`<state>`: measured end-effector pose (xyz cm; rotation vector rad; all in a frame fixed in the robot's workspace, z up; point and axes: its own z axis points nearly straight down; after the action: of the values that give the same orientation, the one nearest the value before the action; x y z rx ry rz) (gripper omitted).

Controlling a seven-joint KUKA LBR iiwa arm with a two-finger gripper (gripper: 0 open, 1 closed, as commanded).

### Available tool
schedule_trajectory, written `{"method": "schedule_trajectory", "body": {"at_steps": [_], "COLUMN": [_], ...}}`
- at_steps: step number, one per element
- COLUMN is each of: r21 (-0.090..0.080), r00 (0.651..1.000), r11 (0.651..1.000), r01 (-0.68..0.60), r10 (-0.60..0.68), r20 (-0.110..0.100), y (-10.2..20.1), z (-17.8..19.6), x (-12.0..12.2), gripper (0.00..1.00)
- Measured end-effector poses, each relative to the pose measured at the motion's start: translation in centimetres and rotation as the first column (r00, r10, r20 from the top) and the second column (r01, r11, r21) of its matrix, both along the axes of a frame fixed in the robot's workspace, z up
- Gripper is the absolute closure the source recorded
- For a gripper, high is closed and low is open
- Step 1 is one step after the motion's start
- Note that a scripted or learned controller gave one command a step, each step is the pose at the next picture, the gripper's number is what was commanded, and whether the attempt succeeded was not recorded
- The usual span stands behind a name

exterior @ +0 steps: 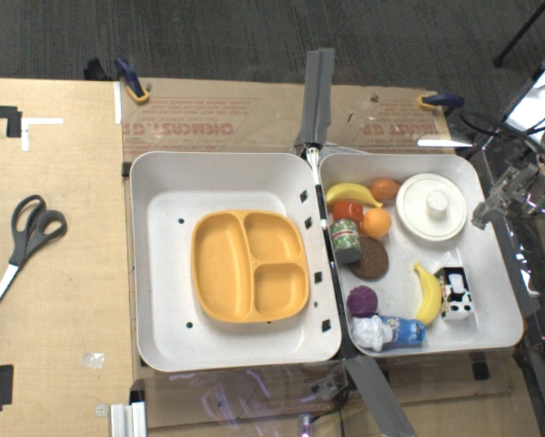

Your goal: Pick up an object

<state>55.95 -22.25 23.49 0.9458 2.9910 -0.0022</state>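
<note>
Camera view: the arm enters from view right, w/ the gripper (493, 209) over the right rim of the right-hand shallow white bin (496, 328). The wrist area is blurred and tangled w/ cables, so whether the gripper is released or clenched cannot be told. Nothing is seen held in it.

Task names no particular item; all candidates lie in the right-hand bin, toward view left of the gripper.
- Nearest: round white knobbed plastic dish (431, 206), just beside the gripper, view left. It has no long axis and looks wide, so it is judged a poor grasp except at the knob.
- Next: small yellow banana (427, 294), view lower-left of the gripper, long axis running roughly top-to-bottom of the view w/ a slight curve. It touches or nearly touches the black-and-white box-shaped toy (454, 295) at its right.
- Farther, against the divider: larger yellow banana (348, 192), orange round fruit (386, 189), green-labelled small can (345, 237), dark brown flat disc (371, 259), purple ball (363, 299) and a blue-and-white wrapped packet (390, 333). These are packed close, several touching.

Judgement: approach not yet made. The coming move turns on a leftward and downward travel. The small banana, if chosen, calls for closing across its short width.

The left-hand shallow white bin (154, 244) holds a yellow three-compartment plastic plate (251, 267), well apart from the gripper.
</note>
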Motion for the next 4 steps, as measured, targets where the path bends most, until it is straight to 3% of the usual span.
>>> {"method": "schedule_trajectory", "body": {"at_steps": [1, 2, 3, 4], "r21": [-0.008, -0.007, 0.001, -0.005], "r00": [0.999, 0.999, 0.999, 0.980], "r11": [1.000, 1.000, 0.999, 0.980], "r01": [-0.026, -0.027, -0.041, 0.197], "r10": [0.026, 0.027, 0.041, -0.197], "r20": [0.026, 0.022, 0.010, 0.003], "y": [0.5, 0.6, 6.9, 11.3], "z": [-11.5, -11.9, -13.6, -13.4], "x": [-5.7, -5.8, 3.5, 7.5], "gripper": [1.00, 0.00, 0.00, 0.00]}}
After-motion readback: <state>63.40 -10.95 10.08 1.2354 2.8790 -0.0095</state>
